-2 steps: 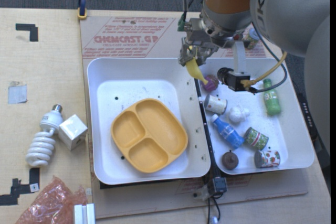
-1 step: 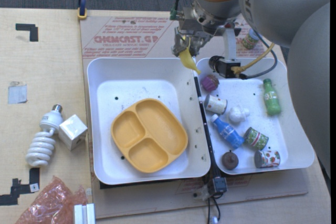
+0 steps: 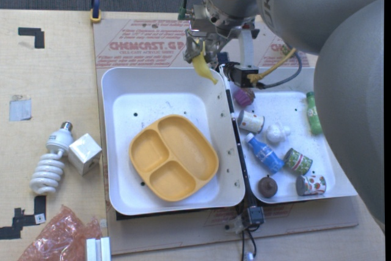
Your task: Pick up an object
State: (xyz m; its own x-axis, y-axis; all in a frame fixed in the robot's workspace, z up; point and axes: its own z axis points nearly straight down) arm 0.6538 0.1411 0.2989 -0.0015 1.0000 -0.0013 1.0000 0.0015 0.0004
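Crinkled red plastic wrap [image 3: 58,232] is seen at the lower left of the frame, on the tabletop [image 3: 36,88], with a spiral light bulb [image 3: 50,162] and a small white cube [image 3: 85,153] just above it. To the right of these, the left bin [image 3: 113,150] is occupied by a yellow divided plate [image 3: 174,157]. In the right bin [image 3: 293,195], at the lower right, a dark round object [image 3: 267,186], a patterned cup [image 3: 310,184], a green-striped can [image 3: 297,161], a blue bottle [image 3: 264,153], a white lump [image 3: 278,132], a small white container [image 3: 250,123], a purple piece [image 3: 244,96] and a green item [image 3: 314,113] are scattered close together.

Farther up, at the top centre, the end effector [image 3: 203,58] is clenched on a small banana [image 3: 204,68], which is seen between the fingers and hangs above the back rim of the left bin, near the divider.

The banana appears to be gripped by one end only, so it is judged that it could swing or slip out during any quick motion. A fall from there could be deflected by the rim and carry it out of the bins. The cables [image 3: 269,73] beside the wrist could also be snagged.
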